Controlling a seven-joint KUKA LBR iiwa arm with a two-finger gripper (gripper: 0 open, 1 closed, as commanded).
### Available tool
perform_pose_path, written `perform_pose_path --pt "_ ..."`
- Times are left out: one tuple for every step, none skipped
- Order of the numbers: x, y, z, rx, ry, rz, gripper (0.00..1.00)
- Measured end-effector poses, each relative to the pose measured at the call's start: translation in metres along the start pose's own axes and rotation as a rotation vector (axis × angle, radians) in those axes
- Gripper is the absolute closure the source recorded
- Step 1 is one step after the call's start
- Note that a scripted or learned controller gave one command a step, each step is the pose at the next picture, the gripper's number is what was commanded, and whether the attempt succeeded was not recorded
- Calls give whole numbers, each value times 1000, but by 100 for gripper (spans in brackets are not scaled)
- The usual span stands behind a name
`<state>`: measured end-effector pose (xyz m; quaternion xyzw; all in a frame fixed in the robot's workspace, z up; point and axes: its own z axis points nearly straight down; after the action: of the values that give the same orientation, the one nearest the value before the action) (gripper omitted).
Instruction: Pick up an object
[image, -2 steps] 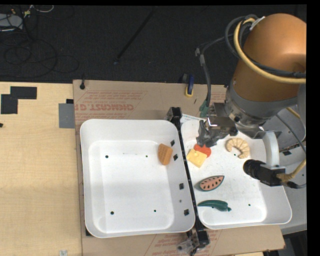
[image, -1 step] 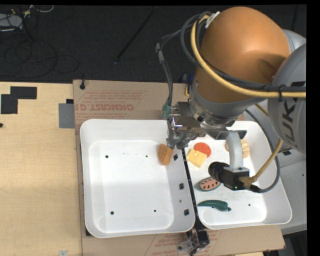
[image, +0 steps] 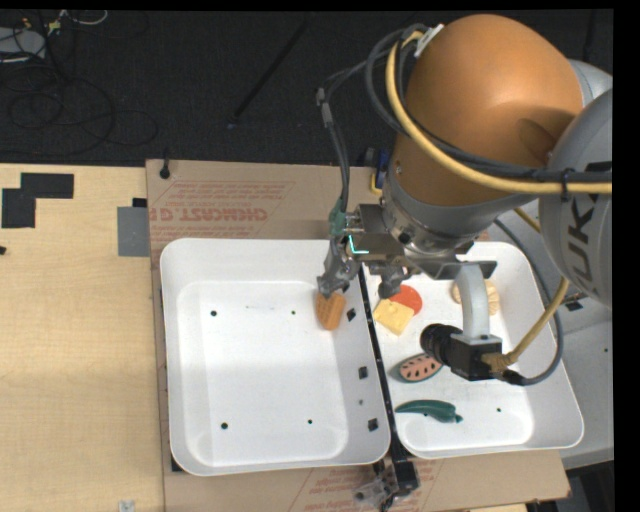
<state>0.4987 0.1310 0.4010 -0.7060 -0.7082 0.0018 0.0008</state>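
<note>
Orange-brown piece (image: 331, 310) hanging over the left bin's (image: 200, 440) right edge, seemingly pinched between the narrowed gripper (image: 335, 287) fingers. Lying in the right bin (image: 540, 435): yellow wedge (image: 393, 318), watermelon slice (image: 419, 368), green pod (image: 430, 409).

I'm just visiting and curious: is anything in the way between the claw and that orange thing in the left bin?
Nothing visible. The gripper is right at the orange object near the left bin's right wall, its fingers closed on the object's top.

Two shallow white plastic bins (image: 190, 300). One orange block (image: 330, 310), yellow wedge (image: 393, 318), red piece (image: 407, 298), watermelon slice (image: 420, 368), green pod (image: 430, 409), cream piece (image: 460, 292).
</note>
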Motion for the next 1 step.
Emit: perform_pose_path --pt "1 0 -10 2 -1 -4 100"
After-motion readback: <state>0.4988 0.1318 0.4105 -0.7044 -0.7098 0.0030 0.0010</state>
